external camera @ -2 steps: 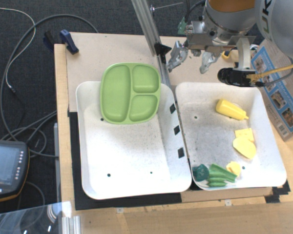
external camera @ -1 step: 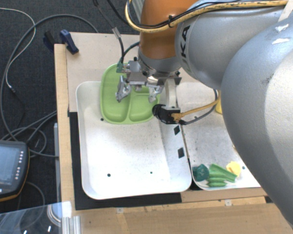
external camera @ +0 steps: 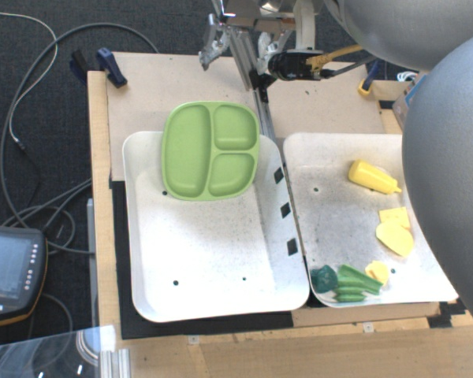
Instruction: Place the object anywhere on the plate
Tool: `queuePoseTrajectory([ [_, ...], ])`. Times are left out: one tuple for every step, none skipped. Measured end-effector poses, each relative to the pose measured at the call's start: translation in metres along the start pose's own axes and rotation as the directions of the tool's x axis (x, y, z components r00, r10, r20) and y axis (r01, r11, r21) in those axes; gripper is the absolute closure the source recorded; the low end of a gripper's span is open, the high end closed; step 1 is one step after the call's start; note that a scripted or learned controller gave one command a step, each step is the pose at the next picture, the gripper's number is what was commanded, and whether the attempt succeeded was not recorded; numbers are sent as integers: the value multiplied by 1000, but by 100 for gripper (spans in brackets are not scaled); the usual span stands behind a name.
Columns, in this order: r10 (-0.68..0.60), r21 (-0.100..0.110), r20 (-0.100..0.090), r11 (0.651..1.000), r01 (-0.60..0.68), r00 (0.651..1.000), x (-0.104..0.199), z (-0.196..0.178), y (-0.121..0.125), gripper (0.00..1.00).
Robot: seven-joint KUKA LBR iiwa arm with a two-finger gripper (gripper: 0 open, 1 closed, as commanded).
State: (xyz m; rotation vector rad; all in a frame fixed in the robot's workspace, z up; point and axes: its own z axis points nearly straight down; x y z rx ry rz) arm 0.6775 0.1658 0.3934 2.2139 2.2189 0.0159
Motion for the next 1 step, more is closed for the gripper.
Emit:
queuePoseTrajectory([
  [0,23,4,1000,0,1000,43,148,-18,0],
])
